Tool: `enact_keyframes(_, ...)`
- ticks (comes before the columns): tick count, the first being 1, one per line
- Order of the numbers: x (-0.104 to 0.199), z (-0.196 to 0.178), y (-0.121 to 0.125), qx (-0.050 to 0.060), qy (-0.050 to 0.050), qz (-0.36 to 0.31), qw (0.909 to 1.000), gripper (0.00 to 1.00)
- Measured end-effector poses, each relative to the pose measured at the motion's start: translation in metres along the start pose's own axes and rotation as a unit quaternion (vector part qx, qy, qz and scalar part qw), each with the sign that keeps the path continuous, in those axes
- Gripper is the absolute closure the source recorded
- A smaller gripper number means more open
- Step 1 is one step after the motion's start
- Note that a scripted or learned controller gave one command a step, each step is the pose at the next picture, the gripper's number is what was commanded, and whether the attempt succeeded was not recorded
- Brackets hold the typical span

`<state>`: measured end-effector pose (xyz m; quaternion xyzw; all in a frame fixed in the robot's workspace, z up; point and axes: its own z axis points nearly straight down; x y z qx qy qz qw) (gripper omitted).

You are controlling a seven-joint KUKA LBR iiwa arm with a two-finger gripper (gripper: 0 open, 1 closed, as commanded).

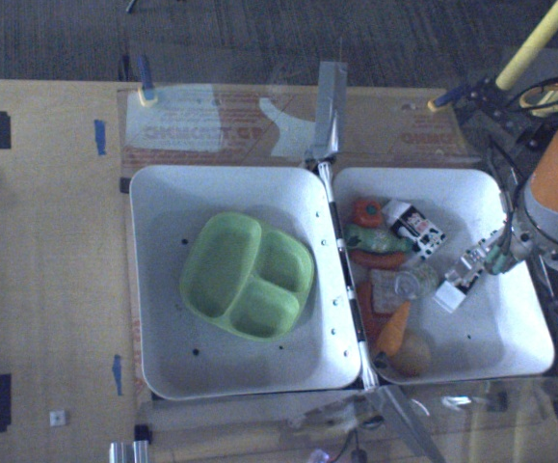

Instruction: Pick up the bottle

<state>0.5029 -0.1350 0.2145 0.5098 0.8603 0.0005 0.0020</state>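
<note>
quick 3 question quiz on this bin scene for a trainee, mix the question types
1. True or false: the green tray lies in the left bin.
2. Which bin is the claw over? A left, B right.
3. Fill in: the carrot lies beside a ____ in the right bin.

Key: 1 true. 2 B. 3 potato.

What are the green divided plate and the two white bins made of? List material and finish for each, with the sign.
Green divided plate: seemingly moulded plastic, matte to satin; even pale green colour, rounded compartment ridges, only soft highlights.

Left white bin and right white bin: probably thin formed plastic, smooth and slightly glossy; rounded corners, a raised lip and faint sheen. Coated metal cannot be excluded.
</note>
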Motion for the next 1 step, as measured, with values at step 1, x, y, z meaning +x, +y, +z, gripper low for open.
enact_keyframes(1, 0.0000, 0.0001, -0.0001, 0.000, 0.000, 0.000, 1.0000, 0.00)
